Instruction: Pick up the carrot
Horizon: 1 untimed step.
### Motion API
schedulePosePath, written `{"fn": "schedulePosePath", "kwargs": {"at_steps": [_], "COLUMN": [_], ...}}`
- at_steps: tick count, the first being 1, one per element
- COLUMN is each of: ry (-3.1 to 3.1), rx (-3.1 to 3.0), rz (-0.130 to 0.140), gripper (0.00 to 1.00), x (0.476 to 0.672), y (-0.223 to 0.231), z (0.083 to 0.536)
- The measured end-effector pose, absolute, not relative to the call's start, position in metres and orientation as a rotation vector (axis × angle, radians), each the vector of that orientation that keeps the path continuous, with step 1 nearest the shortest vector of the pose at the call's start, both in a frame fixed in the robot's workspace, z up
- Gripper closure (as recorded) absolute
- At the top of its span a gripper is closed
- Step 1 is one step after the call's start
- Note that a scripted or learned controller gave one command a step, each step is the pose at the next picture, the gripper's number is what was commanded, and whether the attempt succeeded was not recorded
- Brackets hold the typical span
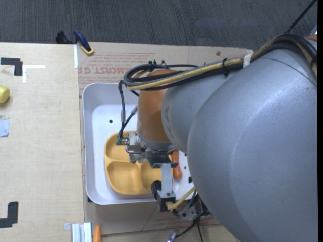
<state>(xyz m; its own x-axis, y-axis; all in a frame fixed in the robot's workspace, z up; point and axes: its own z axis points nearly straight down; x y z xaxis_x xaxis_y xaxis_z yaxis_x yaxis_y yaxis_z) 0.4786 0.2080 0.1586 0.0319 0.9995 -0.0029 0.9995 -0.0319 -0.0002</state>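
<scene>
The carrot shows as a small orange patch in the white bin, at the 3 o'clock edge of a yellow divided dish, mostly hidden by the arm. The gripper hangs over the dish, just beside the carrot at its 9 o'clock; whether it is spread or closed I cannot tell. A blue clamp sits at the bin's 11 o'clock. A yellow lump lies well apart at 9 o'clock.
</scene>
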Motion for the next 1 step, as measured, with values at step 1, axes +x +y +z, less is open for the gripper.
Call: {"fn": "schedulePosePath", "kwargs": {"at_steps": [1], "ry": [1.777], "rx": [2.589], "rz": [-0.009], "gripper": [1.00], "x": [0.4776], "y": [0.2233], "z": [0.1732]}}
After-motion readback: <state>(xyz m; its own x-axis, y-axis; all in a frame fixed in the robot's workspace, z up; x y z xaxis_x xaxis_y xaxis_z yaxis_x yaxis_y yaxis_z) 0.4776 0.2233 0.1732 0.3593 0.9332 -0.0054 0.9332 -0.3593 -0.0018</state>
